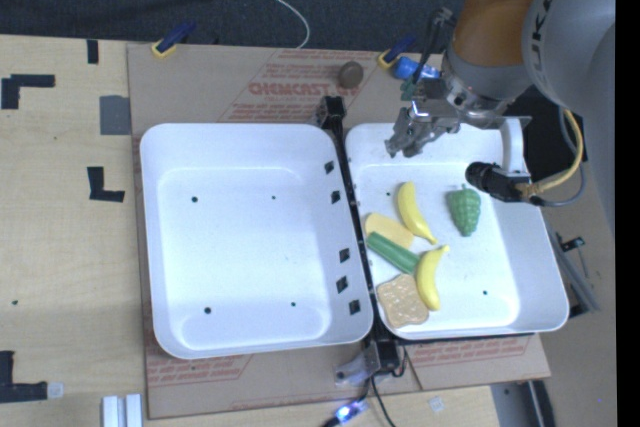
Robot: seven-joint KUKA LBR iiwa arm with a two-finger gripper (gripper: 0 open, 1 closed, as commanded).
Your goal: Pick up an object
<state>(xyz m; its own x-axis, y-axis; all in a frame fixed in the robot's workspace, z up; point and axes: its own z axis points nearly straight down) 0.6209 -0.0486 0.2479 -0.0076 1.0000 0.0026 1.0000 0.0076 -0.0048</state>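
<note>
The right bin (520, 315) holds several toy foods: a yellow banana (413, 211), a second banana (431, 276), a green cucumber-like piece (392, 252) lying over a pale yellow wedge (390, 232), a tan cracker (403, 301) and a green bumpy fruit (464, 211). My gripper (408, 143) hangs over the far left part of that bin, above and behind the first banana. Nothing shows between its fingers, which look close together.
The left bin (165, 155) is beside it, joined by a black clip strip (342, 205). A black part of the arm (490, 180) juts over the right bin next to the green fruit. Clamps (172, 39) and a cable (285, 0) lie behind the bins.
</note>
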